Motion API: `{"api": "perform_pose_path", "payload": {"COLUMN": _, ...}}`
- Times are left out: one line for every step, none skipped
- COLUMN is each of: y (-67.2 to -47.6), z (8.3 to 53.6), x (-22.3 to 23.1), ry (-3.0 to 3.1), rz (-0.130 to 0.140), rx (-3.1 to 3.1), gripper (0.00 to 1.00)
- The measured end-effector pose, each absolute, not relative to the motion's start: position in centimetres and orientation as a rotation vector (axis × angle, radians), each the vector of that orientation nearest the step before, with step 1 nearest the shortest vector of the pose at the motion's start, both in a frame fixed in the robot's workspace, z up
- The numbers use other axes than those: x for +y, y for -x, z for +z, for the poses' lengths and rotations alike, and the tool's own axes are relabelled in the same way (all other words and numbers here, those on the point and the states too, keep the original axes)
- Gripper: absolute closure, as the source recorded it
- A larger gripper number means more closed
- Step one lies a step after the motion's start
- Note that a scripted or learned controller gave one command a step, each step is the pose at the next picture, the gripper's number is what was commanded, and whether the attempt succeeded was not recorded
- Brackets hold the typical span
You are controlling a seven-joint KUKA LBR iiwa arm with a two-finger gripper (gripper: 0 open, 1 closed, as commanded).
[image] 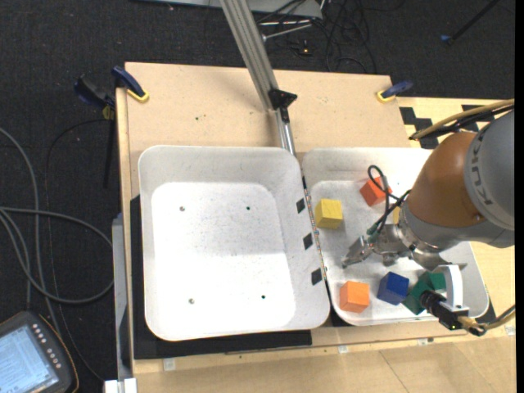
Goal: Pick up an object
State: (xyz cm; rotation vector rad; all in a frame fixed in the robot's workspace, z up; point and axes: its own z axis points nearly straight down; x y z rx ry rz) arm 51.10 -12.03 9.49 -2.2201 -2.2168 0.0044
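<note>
My gripper (358, 252) hangs over the right bin (344, 162), its fingers spread apart with nothing between them. It sits in the gap between a yellow cube (330, 213) up and to the left and an orange cube (354, 295) below. A blue cube (394, 287) and a green block (426, 289) lie near the bin's front right, the green one partly under the wrist. A red-orange cube (373, 191) rests further back, beside a black cable loop.
The left bin (217, 240) lies alongside, sharing a raised middle rim with black clips (309, 240). A metal pole (254, 47) slants in from the top. The arm's grey and orange body (458, 195) covers the right bin's right side.
</note>
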Motion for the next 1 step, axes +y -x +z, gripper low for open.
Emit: {"api": "perform_pose_path", "payload": {"y": -51.28, "z": 10.79, "x": -12.08, "ry": 2.224, "rz": -0.001, "rx": -2.220, "gripper": 1.00}}
